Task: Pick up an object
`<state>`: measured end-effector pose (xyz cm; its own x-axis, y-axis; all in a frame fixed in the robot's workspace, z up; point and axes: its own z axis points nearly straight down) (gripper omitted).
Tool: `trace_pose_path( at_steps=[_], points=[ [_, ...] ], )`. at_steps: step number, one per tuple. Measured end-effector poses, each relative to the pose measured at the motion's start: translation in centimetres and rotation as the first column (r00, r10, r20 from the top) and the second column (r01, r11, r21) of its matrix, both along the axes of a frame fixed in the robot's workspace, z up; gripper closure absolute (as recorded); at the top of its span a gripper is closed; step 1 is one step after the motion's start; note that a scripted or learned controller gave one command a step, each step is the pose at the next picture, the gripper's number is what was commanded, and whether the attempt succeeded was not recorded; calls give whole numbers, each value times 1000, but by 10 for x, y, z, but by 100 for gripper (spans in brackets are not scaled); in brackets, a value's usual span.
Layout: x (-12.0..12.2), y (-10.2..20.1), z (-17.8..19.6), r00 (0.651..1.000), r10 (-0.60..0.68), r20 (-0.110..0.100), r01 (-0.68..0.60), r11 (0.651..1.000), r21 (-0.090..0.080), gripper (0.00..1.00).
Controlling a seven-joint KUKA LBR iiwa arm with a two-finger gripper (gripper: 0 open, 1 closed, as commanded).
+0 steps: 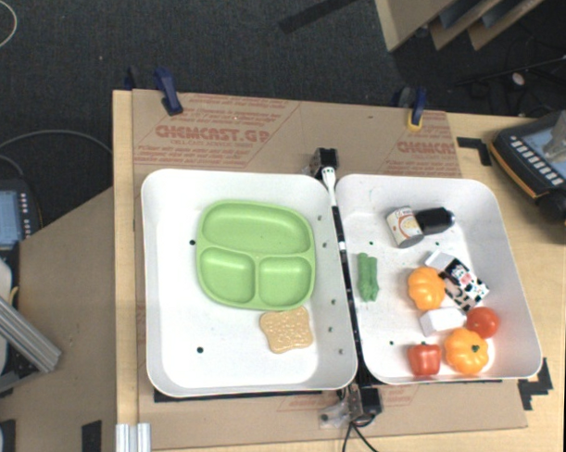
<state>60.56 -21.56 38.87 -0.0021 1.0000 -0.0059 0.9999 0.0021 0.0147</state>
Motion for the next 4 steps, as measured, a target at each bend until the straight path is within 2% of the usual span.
trace_pose_path(
  at_steps=[1,2,3,4],
  points=[
    [-72,-3,-57,1000,-5,-21,5,1000,8,100],
    [-17,-9,45,1000,1,0,-1,1000,-1,100],
    [-108,-9,-30,1000,-7,-24,7,1000,10,100],
    [-52,-8,117,1000,2,6,-2,1000,-3,100]
  ],
)
